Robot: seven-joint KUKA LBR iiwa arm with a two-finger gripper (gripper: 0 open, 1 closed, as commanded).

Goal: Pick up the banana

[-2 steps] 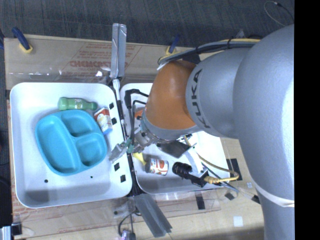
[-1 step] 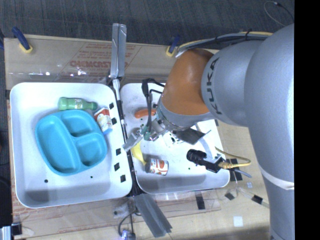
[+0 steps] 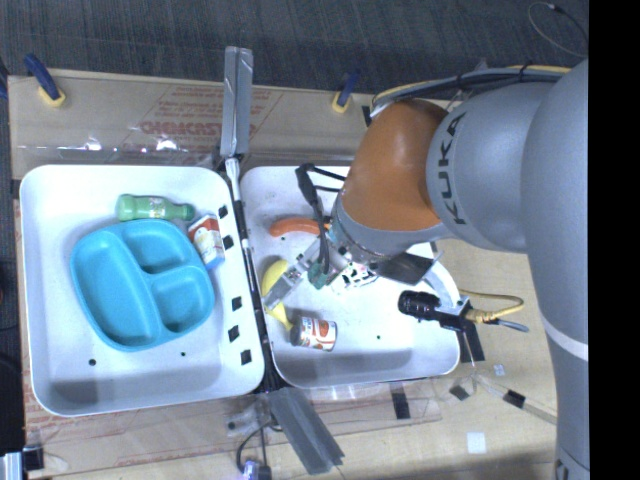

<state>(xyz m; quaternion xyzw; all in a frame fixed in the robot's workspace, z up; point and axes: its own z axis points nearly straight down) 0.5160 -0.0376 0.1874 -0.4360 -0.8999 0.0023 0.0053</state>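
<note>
Presently, the arm (image 3: pixel 500 168) enters over the right bin (image 3: pixel 390 353) from that bin's right-hand rim, its broad grey body covering the bin's right side and far right corner. The orange band (image 3: pixel 395 168) sits over the bin's far half, and the wrist below it is angled downward and toward the bin's left wall. The gripper (image 3: pixel 305 271) is low inside the bin, left of the bin's centre. Its tip overlaps the edge of the banana (image 3: pixel 271 276). Whether the gripper is spread or closed cannot be told from this angle, as the wrist hardware hides the tip, and no object is visibly clamped. The banana lies on the floor of the right bin, close along the bin's left wall, about halfway between the far and near walls, with its curved length running roughly parallel to that wall. Its middle is partly covered by the gripper. A small can (image 3: pixel 314 333) with a red and white label lies on its side near the bin's near wall, just beside the banana's near end. An orange, elongated item (image 3: pixel 293 226) lies toward the bin's far wall. The left bin (image 3: pixel 50 268) adjoins the right bin's left wall and holds a blue divided tray (image 3: pixel 140 283), a green bottle (image 3: pixel 152 208) and a small labelled container (image 3: pixel 207 240), the last being closest to the shared wall.
</note>
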